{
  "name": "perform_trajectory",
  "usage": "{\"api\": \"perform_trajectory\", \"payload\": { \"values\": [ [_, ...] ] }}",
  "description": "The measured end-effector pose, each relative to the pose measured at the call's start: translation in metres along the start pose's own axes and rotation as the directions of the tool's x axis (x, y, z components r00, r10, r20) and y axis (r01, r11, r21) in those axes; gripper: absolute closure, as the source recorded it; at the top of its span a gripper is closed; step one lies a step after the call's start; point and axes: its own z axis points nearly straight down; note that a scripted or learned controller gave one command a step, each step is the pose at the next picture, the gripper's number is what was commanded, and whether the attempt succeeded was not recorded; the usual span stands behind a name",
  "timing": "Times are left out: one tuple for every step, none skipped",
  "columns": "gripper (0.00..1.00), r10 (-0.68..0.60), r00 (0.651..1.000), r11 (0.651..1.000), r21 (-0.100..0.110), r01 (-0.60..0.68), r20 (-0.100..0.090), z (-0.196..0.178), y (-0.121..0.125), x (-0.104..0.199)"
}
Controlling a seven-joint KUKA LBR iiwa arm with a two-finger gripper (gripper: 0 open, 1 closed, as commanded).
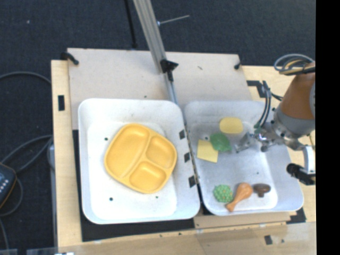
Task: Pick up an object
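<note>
The right bin [281, 195] holds several toy foods. A yellow round piece [231, 125] lies near the back, with a green leafy piece [219, 142] and a yellow square slice [207, 151] just in front of it. Along the front lie a green broccoli [223, 193], an orange-tan drumstick [240, 194] and a small brown mushroom [261, 188]. My gripper [252, 143] hangs over the middle of this bin, just right of the green leafy piece. It is open, with bare bin floor between its fingers.
The left bin [95, 116] carries a yellow divided plate [140, 156]. A slanted metal pole [151, 28] rises from the back of the bench between the bins. The grey-and-orange arm [297, 102] leans in over the right bin's right rim.
</note>
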Motion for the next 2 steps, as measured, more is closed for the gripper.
{"api": "perform_trajectory", "payload": {
  "values": [
    [1.0,0.002,1.0,1.0,-0.008,-0.002,0.001,-0.015,0.002,-0.001],
    [1.0,0.002,1.0,1.0,-0.011,-0.002,0.002,-0.077,-0.003,-0.006]
  ]
}}
